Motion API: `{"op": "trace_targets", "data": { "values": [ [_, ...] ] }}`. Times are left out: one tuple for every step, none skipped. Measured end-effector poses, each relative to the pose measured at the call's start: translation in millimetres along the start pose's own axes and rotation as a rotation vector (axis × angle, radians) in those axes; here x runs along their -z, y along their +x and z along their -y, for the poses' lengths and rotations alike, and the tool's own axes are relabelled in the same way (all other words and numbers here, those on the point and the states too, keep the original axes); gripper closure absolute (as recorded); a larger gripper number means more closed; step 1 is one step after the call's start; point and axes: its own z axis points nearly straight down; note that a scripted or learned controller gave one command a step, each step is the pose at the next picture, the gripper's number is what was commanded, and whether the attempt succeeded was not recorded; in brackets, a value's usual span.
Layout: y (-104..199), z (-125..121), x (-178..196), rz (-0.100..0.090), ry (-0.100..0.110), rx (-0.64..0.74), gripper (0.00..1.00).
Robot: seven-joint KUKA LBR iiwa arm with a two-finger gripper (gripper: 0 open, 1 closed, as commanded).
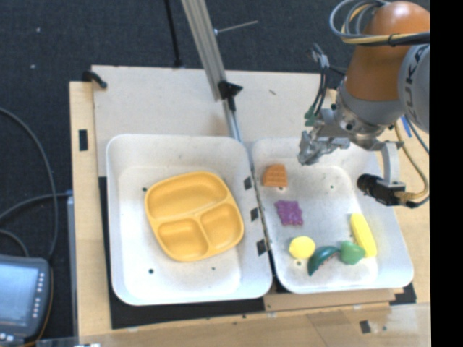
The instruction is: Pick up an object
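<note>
On the pale wooden counter (152,100) two shallow white plastic bins sat side by side. The left bin (123,157) carried a yellow plastic divided tray (193,215) with three compartments, lying near its middle and turned at a slight angle.

The right bin (394,266) held the loose items. A small orange block-shaped toy (274,176) lay near the bin's upper left corner. Below it, apart from it, was a purple, knobbly, grape-like cluster (289,212). Toward the lower edge a round yellow lemon-like ball (302,248) rested just beside a dark teal curved piece (321,258), which touched a green rounded toy (351,253). A long yellow corn-like piece (362,234) lay along the right side, close against the green toy.

The grey arm with its orange band (380,45) reached in from the right, and the end effector (312,152) hung over the upper part of the right bin, to the right of the orange block and apart from it. Whether it was wide or narrow could not be told from this angle, and nothing was seen held in it.

A slanted aluminium rail (202,35) crossed the counter above the bins.
</note>
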Motion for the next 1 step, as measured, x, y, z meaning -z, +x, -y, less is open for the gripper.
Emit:
{"op": "trace_targets", "data": {
  "values": [
    [53.8, -2.6, -13.9, 0.000, 0.002, 0.000, 1.00]
  ]
}}
